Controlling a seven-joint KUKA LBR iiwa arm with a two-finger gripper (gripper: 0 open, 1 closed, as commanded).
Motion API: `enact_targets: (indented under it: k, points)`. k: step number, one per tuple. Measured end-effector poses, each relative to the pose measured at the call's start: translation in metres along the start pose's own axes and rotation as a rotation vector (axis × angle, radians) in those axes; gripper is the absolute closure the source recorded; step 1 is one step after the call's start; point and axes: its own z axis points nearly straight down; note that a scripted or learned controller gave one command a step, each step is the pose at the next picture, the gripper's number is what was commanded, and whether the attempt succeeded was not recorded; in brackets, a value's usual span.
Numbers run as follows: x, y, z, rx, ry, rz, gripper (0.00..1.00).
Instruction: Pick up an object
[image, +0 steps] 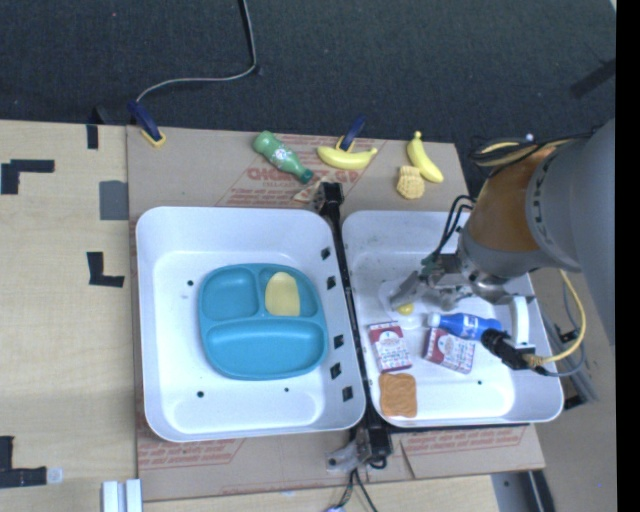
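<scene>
Two white bins (160, 300) – two bananas (345, 156) – one blue plate (262, 322) – one green bottle (281, 156)

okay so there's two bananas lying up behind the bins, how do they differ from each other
The left banana lies nearly flat across the view, curving upward at its ends; the right banana runs at a slant, from upper left to lower right. The left banana sits against a blue clamp, while the right banana has a yellow corn-like piece beside its lower end. Both are yellow and lie on the cardboard outside the bins.
</scene>
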Motion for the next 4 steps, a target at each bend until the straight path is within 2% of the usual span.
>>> enact_targets:
  k: [1,2,3,4]
  points:
    - [0.041,-0.013,0.004,-0.004,-0.002,0.0,0.0]
    - [0.03,0.033,-0.001,0.001,0.0,0.0,0.0]
    - [0.014,0.004,0.003,-0.004,-0.002,0.0,0.0]
    - [-0.041,0.082,-0.025,0.0,-0.002,0.0,0.0]
